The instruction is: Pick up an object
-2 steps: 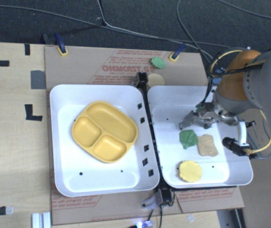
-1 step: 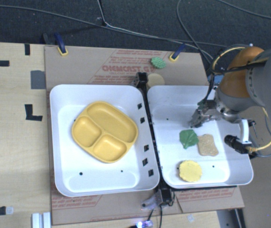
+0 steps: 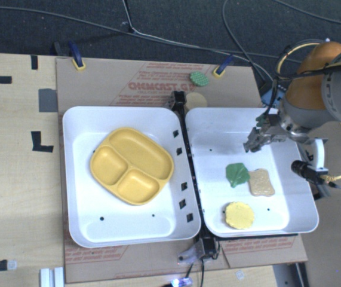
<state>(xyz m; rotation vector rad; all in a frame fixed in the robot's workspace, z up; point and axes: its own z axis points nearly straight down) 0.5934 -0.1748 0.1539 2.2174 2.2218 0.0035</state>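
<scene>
A sectioned plate [image 3: 132, 165] lies in the left bin [image 3: 74, 130]; three small items sit in the right bin [image 3: 218, 121]

Gripper [image 3: 255, 142] over right bin [image 3: 215, 121]; green piece [image 3: 237, 174], tan piece [image 3: 261, 183], yellow disc [image 3: 239, 215] below.

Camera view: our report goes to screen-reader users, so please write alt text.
A grey robot gripper hovers over the right bin, which holds a green leaf-shaped toy, a tan piece and a yellow round piece. The left bin holds a yellow divided plate.
</scene>
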